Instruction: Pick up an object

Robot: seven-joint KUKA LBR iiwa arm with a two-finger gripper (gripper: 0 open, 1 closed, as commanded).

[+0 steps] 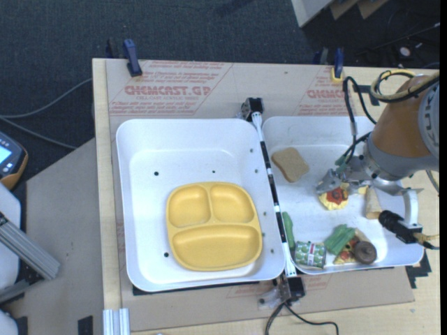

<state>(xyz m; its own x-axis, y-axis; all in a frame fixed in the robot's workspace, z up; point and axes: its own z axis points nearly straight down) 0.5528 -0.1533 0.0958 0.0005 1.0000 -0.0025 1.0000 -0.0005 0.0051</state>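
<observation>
counter (174, 89): pale board surface printed with red lettering, held by blue clamps (131, 56) at its far edge, carrying two shallow white bins side by side.

left white bin (140, 145): holds one yellow plastic plate with three compartments (213, 225), lying flat near the bin's middle.

right white bin (307, 135): holds the loose items. tan slice of toy bread (290, 164) toward the far left part; small yellow and red toy piece (334, 197) near the middle; pale tan block (371, 203) just right of it, partly hidden by the arm; green bean-like toy cluster (339, 239), brown round toy (364, 251) and green printed packet (309, 254) grouped along the near edge; thin green strip (287, 225) against the left wall.

grey arm with orange band (401, 128): enters from the right, over the right bin.

hand (337, 181): low over the yellow and red toy piece, touching or just above it; whether it is released or clenched cannot be told, and no item is seen between its fingers.
</observation>
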